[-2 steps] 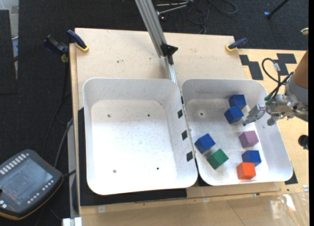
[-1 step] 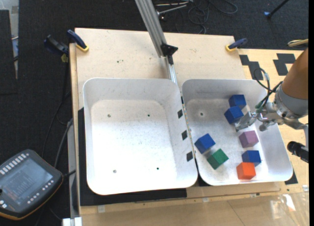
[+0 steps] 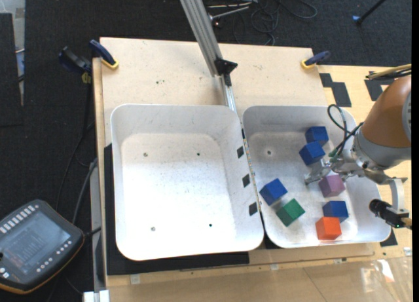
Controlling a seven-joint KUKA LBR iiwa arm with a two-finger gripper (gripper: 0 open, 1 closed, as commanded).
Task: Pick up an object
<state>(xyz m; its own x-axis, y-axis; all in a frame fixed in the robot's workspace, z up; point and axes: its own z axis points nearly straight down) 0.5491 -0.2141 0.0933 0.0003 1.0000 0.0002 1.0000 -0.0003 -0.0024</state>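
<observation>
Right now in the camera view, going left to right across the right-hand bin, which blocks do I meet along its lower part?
Blue cube near the bin's left wall → green cube → orange-red cube. The blue cube just above the orange-red one and the purple cube by the gripper overlap it in left-right position, so I leave them out.

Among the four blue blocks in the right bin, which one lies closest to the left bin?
The blue block beside the green block. It sits near the right bin's left wall; the other three blue blocks lie further right, towards the gripper.

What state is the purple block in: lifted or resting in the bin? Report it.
Cannot tell for sure. The purple block sits in the right bin right at the tool, whose tips are too small to read.
</observation>
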